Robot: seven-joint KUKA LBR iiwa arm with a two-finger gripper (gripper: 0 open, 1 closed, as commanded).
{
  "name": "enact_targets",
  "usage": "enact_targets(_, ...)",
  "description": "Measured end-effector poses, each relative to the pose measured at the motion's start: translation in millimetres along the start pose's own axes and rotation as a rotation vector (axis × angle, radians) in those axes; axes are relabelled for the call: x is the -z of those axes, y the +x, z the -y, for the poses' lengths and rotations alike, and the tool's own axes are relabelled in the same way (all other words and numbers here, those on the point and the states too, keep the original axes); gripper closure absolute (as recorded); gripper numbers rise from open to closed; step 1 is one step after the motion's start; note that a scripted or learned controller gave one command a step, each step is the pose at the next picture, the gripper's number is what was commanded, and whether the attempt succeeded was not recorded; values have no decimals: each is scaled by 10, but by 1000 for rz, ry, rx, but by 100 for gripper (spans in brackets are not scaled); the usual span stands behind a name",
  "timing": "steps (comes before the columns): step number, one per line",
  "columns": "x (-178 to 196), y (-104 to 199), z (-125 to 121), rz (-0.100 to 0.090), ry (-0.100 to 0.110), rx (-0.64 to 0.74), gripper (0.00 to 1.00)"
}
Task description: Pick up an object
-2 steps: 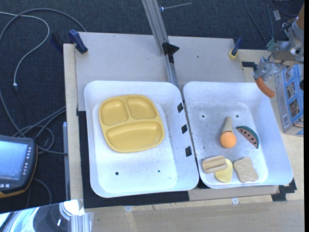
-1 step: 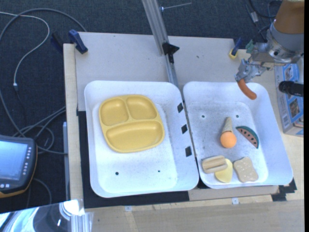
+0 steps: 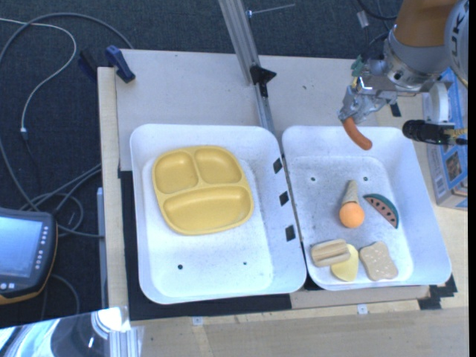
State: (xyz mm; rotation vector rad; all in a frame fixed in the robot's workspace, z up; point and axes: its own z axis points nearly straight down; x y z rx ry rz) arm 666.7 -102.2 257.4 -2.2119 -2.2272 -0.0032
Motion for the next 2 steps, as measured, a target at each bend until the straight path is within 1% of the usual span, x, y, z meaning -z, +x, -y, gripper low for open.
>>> enact_targets(1, 72, 550, -7, 1, 0, 0, 100)
enact_targets(2, -26, 1120, -124, 1, -2, 0, 100)
